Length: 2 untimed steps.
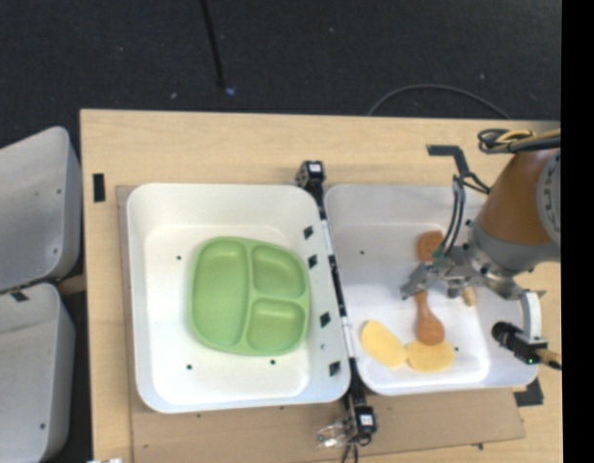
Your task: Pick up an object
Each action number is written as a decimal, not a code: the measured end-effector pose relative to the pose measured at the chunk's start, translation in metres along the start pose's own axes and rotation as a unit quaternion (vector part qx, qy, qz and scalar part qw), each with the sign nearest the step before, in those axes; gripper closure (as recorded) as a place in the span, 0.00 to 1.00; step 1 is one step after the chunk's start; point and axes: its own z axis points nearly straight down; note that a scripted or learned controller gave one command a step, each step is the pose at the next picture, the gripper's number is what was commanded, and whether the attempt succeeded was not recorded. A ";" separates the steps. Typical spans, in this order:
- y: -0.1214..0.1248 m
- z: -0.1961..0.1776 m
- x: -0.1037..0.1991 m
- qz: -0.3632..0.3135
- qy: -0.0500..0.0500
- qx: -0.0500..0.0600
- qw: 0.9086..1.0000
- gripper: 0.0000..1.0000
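In the right bin (374,220) lies a brown wooden utensil (428,324), its handle running up towards a rounded brown end (430,246). Two flat yellow pieces (382,343) (431,357) rest near the bin's front wall. My gripper (440,285) hangs low over the right bin, just above the middle of the brown utensil. Its fingers stand apart, one (414,285) on the utensil's left and the other on its right, with nothing lifted between them. The grey arm with its orange band (514,210) comes in from the right.
The left bin (148,258) holds a green divided plate (249,295). A ridge with black clips (328,278) separates the two bins. Cables (456,177) run along the arm above the right bin's far wall.
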 end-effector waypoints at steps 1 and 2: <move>0.001 -0.013 -0.001 0.002 -0.001 -0.003 1.000 1.00; -0.002 -0.074 -0.010 0.002 -0.001 -0.005 1.000 1.00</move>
